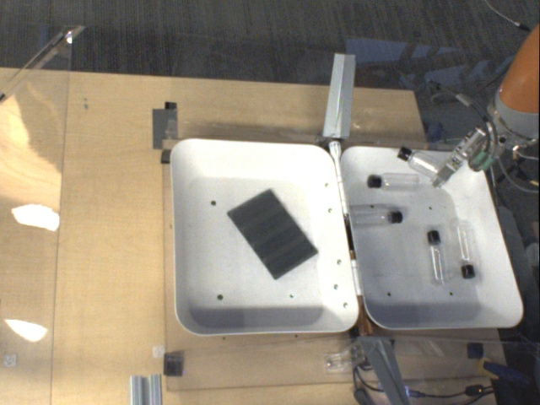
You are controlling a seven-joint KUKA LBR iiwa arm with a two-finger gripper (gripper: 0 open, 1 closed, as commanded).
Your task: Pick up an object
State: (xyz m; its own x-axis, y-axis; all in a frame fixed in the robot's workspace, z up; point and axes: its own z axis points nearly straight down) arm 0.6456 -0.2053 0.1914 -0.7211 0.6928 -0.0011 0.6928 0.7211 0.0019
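A dark grey flat rectangular pad (272, 232) lies tilted in the middle of the left bin (194, 302). The right bin (498, 306) holds several clear vials with black caps: one near the back (386, 180), one at the left (378, 217), and two standing lengthwise at the right (436, 260) (464, 251). Another clear vial (419, 160) with a black cap lies at the bin's back edge. My gripper (454, 164) hovers over the back right corner of the right bin, its tip right beside that vial. Whether it touches the vial I cannot tell.
A grey metal bracket (340, 96) stands behind the seam between the bins. Small dark clamps (166, 123) sit at the left bin's back left corner. Cables (515, 167) trail at the right, beside the arm's orange band (521, 83). The wooden bench (84, 226) spreads to the left.
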